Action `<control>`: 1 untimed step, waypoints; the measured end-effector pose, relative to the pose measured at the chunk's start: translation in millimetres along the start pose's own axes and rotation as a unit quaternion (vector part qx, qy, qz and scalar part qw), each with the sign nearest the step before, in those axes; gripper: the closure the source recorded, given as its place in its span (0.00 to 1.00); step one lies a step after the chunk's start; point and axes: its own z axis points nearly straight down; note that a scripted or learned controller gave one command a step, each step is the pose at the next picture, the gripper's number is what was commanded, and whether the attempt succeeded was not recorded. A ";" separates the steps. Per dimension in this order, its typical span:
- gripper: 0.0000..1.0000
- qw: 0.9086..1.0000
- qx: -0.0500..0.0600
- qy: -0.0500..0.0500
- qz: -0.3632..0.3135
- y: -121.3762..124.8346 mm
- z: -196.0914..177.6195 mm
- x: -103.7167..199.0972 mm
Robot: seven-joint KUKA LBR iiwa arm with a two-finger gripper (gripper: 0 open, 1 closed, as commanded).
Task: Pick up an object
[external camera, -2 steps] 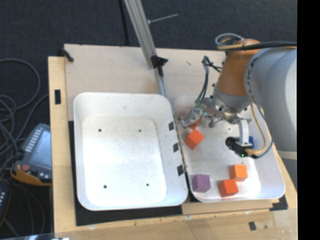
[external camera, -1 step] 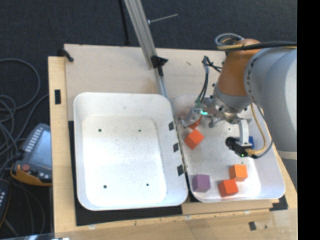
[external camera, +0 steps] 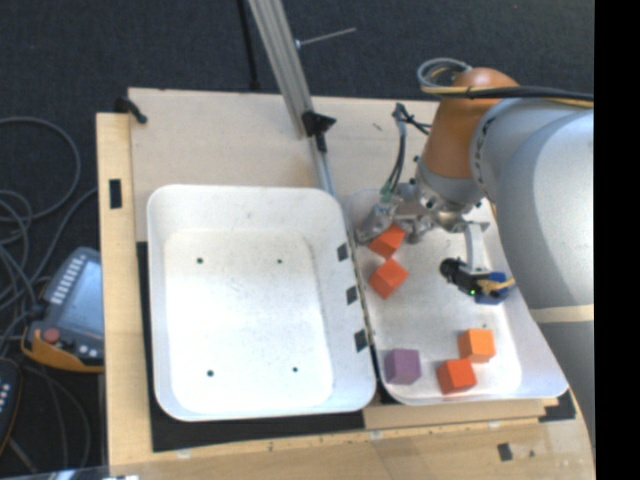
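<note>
My gripper (external camera: pixel 386 224) hangs low over the far left part of the right bin (external camera: pixel 530 368), beside the divider between the bins. An orange block (external camera: pixel 389 240) lies directly under or at its tip; whether they touch is not clear from this view. A second orange block (external camera: pixel 389 278) sits just in front of the first. Near the bin's front edge are a purple block (external camera: pixel 403 365), a red-orange block (external camera: pixel 456 375) and a lighter orange block (external camera: pixel 478 344).
The left bin (external camera: pixel 170 218) is next to the right one, its wall close to the gripper's left side. A slanted metal rail (external camera: pixel 290 68) rises from the bench behind the bins. The large grey arm (external camera: pixel 540 198) covers the right bin's right side.
</note>
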 end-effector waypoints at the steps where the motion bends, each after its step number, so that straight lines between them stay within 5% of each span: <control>1: 1.00 1.000 -0.001 -0.002 -0.002 -0.4 -12.9 -1.7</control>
